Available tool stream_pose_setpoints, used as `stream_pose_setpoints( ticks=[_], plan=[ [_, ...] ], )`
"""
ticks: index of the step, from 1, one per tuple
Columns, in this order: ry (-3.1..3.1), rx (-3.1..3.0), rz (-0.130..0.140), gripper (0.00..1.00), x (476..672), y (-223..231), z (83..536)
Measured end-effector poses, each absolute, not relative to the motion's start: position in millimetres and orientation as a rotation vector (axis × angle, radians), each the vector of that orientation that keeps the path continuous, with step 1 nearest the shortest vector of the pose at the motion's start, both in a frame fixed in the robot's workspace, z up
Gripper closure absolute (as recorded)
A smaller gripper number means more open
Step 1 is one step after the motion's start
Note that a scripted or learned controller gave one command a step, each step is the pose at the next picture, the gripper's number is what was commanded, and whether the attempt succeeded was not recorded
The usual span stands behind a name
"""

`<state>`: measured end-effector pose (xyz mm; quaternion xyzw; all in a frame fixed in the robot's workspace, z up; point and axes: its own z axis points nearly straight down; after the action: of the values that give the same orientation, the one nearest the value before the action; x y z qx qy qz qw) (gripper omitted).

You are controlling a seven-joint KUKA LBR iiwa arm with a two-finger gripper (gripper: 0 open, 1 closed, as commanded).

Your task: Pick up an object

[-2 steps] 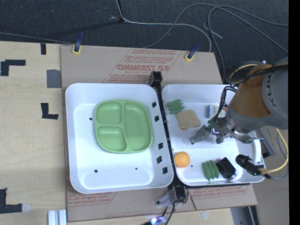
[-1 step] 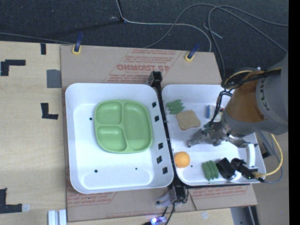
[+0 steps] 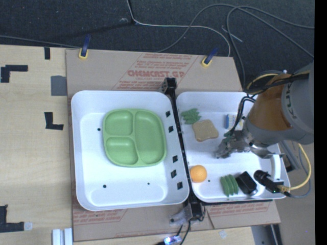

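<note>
Jaws (image 3: 223,151) mid right bin (image 3: 214,97), open floor around

Bare floor mid right bin (image 3: 212,170), between bread slice (image 3: 205,130) and orange (image 3: 198,174).

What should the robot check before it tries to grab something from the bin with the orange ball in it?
1. Things to pick in the right bin: ok. Orange ball, tan sponge-like piece and green bundle lie there.
2. Gripper over that bin: ok, above bare floor.
3. Gripper holding something: cannot tell.
4. Ball free of neighbours: ok, but close to the bin's left wall.
5. Green divided plate out of the way: ok, in the left bin.
</note>
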<state>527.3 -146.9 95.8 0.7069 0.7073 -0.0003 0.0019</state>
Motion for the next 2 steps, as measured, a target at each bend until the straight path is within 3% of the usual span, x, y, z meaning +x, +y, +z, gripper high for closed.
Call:
stream_pose_setpoints(
  ticks=[2],
  plan=[
    [2.221,2.217,0.003,1.0,523.0,-136,205]
  ],
)
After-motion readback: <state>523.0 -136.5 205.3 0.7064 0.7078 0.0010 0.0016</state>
